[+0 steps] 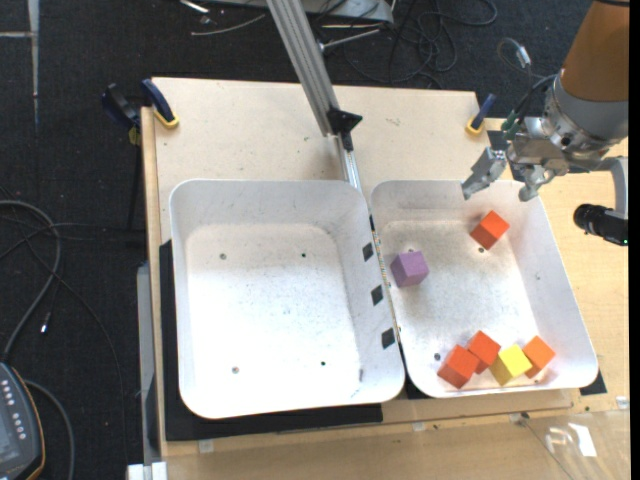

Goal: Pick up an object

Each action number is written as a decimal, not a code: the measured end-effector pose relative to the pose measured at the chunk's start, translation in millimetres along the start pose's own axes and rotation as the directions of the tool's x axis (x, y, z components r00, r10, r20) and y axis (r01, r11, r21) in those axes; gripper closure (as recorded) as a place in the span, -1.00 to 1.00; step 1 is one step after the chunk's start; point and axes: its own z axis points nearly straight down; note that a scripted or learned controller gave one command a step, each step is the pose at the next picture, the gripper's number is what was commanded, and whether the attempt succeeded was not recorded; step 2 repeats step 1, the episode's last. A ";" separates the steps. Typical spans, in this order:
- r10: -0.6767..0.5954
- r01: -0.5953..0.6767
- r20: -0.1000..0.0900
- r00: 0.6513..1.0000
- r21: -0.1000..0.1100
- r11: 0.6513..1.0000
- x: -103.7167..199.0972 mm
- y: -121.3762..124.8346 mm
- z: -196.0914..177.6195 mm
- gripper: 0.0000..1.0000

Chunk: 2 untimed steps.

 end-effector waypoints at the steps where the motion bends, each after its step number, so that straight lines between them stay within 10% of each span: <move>1: 0.005 -0.005 0.001 1.000 0.003 1.000 -21.2 -32.2 29.2 -1.00; 2: 0.005 -0.005 0.001 1.000 0.003 1.000 -21.2 -32.2 29.2 -1.00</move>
